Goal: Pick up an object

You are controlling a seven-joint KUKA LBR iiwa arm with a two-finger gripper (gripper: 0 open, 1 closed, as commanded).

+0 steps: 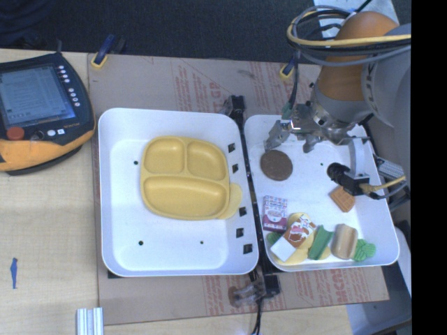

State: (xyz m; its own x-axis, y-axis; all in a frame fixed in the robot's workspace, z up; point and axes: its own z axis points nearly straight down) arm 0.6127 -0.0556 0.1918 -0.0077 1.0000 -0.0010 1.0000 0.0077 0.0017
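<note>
In the camera view, the gripper [292, 137] hung at the top of the right bin [387, 234], fingers apart and holding nothing, just above the brown cookie [276, 165]. The yellow tray [186, 177] lay in the left bin [117, 208].

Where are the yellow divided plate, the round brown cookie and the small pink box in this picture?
yellow divided plate [186, 177]: camera view, left bin, on the ridge between its compartments.
round brown cookie [276, 165]: camera view, right bin, centre of its top face.
small pink box [274, 213]: camera view, right bin, middle of its printed face.
</note>
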